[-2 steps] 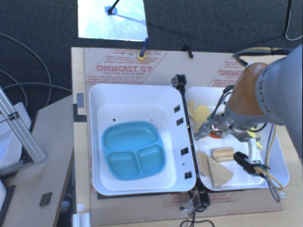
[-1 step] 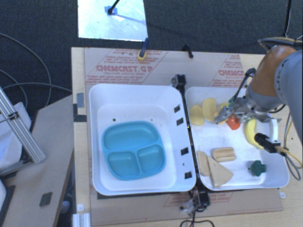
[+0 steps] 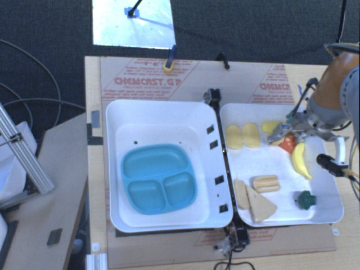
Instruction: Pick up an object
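Note:
My gripper (image 3: 281, 134) hangs over the back of the right bin (image 3: 336, 206), reaching in from the right under the grey wrist and orange band. A small red-orange piece (image 3: 287, 144) lies right beneath its tip; whether they touch is unclear. A yellow banana (image 3: 301, 161) lies just right of that piece. A yellow lump (image 3: 270, 126) sits left of the gripper, and two pale yellow ovals (image 3: 242, 136) lie further left. Toward the front are a tan roll (image 3: 265, 183), two tan wedges (image 3: 256, 201) and a small dark green item (image 3: 305, 199).
The left bin (image 3: 114, 151) holds a blue divided plate (image 3: 159, 178). Black clips (image 3: 212, 97) run along the wall shared by the bins. A black fitting (image 3: 331, 165) on the arm juts over the right bin's right side. A shiny sheet (image 3: 134, 14) lies behind the bench.

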